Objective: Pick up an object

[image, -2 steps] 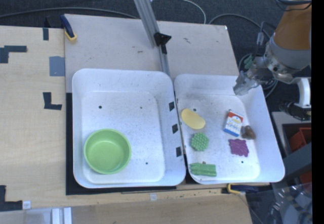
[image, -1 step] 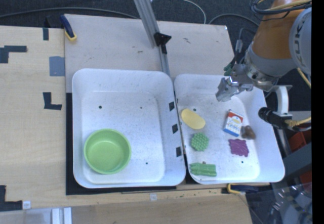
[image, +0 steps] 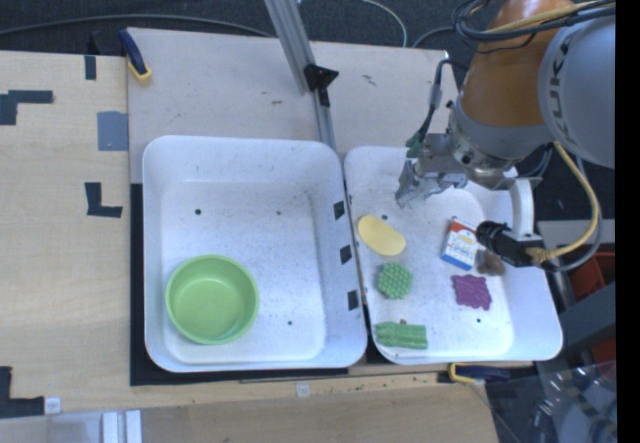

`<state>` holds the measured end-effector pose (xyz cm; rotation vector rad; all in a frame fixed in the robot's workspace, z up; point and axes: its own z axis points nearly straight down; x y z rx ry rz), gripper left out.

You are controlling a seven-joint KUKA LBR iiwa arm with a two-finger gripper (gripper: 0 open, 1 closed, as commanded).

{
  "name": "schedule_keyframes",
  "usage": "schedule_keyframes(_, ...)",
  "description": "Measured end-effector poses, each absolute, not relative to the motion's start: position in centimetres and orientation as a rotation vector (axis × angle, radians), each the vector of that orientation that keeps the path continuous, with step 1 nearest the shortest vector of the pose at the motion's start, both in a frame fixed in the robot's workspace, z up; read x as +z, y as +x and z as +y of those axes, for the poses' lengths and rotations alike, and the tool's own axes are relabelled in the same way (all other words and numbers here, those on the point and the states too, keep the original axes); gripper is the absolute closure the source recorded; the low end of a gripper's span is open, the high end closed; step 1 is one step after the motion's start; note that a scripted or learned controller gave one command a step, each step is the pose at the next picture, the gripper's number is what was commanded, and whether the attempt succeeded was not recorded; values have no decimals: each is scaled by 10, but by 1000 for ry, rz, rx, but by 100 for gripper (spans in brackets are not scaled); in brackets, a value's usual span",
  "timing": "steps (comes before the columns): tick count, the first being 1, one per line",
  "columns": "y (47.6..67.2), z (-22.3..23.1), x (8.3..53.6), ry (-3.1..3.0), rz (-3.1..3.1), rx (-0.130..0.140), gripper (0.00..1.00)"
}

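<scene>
Gripper [image: 412,191] hovers over right bin [image: 530,331], above yellow piece [image: 381,235]; finger state unclear, nothing visibly grasped.

Both bins white w/ fine dark speckling: left bin [image: 240,156], right bin [image: 535,326]. Green bowl [image: 212,299] in left bin, lime-ish, plain, no pattern. In right bin: pale yellow oval piece [image: 381,235], plain; round green piece [image: 394,280] w/ bumpy dotted texture; longer green piece [image: 401,335], darker green, ridged; purple piece [image: 471,290], solid magenta-purple; small box [image: 460,245] mostly white & blue w/ red strip along top edge. Arm [image: 585,71] grey, orange band [image: 510,61] above wrist; gripper [image: 418,186] dull grey metal. Bench top [image: 60,261] light tan wood-look w/ dark grey tape marks; board behind bins off-white. Yellow-and-blue clamp [image: 135,56] at board's far left corner
</scene>
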<state>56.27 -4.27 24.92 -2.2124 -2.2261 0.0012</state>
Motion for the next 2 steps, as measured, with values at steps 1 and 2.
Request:
schedule_keyframes(1, 549, 2, 248, -2213, -2226, 3, 100)
schedule_keyframes(2, 527, 57, 246, -2211, -2227, 3, 100)
